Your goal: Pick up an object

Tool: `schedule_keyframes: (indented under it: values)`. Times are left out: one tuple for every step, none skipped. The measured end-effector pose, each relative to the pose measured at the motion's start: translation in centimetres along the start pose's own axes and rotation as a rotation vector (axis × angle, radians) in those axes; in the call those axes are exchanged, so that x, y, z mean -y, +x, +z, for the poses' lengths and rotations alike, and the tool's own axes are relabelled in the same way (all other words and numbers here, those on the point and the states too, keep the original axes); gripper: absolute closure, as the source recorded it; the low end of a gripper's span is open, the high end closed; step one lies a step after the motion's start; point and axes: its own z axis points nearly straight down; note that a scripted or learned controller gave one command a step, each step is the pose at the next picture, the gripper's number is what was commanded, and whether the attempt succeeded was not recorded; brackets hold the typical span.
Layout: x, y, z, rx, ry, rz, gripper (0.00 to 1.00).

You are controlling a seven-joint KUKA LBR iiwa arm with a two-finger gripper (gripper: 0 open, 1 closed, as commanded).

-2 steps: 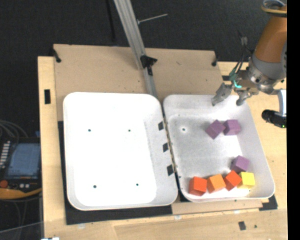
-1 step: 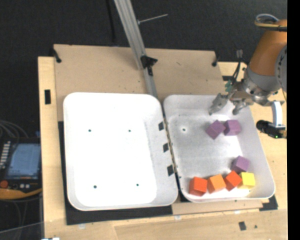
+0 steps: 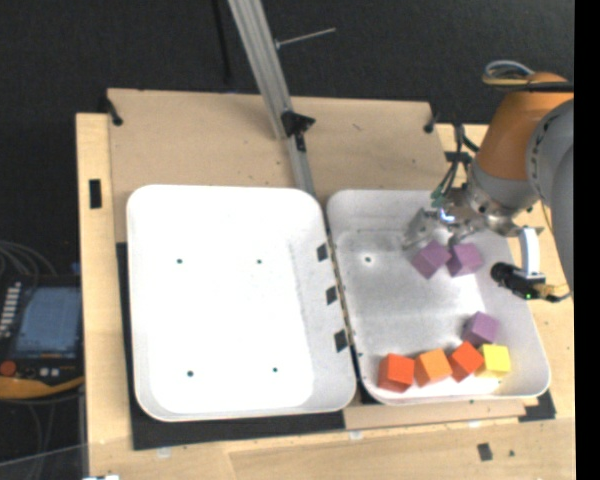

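Hovering over two purple blocks (image 3: 446, 259) mid-bin, the hand (image 3: 442, 224), grip unreadable, has open floor leftward.

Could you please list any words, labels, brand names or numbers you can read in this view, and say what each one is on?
None can be read. The handheld panel left of the bench has a blue screen, too blurred to read. The bins, the blocks and the arm show no print.

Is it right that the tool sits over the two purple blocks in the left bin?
No, wrong bin. The camera view shows the tool over the two purple blocks in the right bin, not the left bin.
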Motion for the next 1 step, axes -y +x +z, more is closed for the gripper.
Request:
schedule_keyframes:
  values:
    - [-0.07,-0.03,1.48,0.000,0.000,-0.001,0.00]
